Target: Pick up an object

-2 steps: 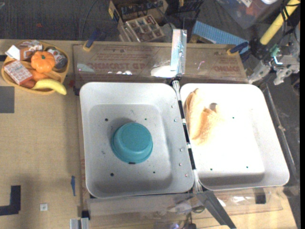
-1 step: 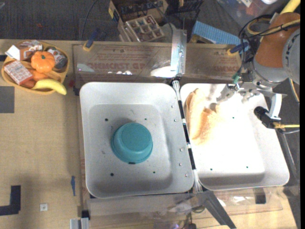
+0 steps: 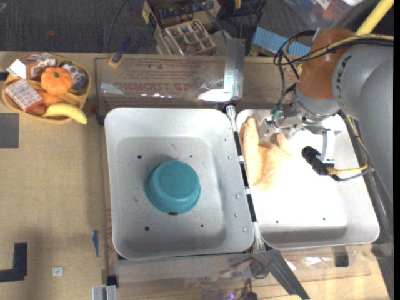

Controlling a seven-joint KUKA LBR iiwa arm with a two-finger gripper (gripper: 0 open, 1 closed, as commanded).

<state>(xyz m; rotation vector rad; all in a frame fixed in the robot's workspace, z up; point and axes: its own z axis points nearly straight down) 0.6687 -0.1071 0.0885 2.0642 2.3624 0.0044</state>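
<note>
No readable writing from my seat. Round teal bowl (image 3: pixel 174 186) upside down, left bin (image 3: pixel 125 130). Soft tan cloth (image 3: pixel 262 158) right bin (image 3: pixel 325 220); pincer (image 3: pixel 279 122) above it, can't tell grip.

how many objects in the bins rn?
2. A teal bowl sits upside down in the middle of the left bin. A tan object lies along the right bin's left side, under the gripper. The arm may hide more.
</note>
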